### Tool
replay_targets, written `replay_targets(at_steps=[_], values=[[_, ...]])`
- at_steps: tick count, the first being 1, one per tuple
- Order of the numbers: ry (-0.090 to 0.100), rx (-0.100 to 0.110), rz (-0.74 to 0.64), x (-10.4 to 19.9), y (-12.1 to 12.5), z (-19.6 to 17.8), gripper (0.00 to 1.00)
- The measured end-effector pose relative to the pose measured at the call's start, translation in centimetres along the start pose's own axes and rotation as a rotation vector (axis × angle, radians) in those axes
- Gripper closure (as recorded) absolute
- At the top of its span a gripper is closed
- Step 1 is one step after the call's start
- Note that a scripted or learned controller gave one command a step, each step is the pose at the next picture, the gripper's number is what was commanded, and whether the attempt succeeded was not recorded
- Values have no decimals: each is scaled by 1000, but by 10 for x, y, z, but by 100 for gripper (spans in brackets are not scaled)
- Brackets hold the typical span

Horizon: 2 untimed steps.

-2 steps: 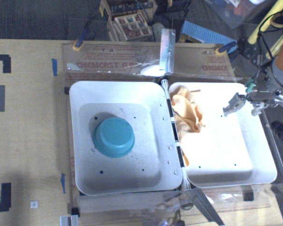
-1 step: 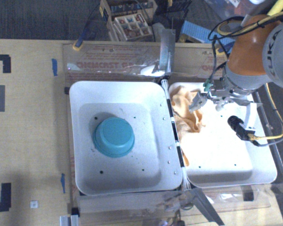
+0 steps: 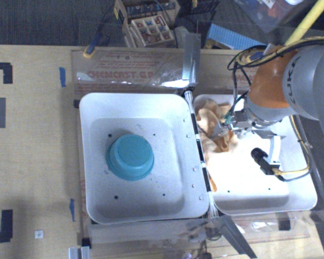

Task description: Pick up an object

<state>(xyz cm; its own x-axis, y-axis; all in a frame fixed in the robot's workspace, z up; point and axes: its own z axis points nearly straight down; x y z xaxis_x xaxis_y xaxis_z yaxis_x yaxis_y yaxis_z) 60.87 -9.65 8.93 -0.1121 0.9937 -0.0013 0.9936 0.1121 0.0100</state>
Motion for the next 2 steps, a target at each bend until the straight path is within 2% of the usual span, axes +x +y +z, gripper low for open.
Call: replay_targets(at_steps=[1, 2], values=[[0, -4, 6, -2, 1, -11, 100], [-2, 2, -61, -65, -22, -1, 100]])
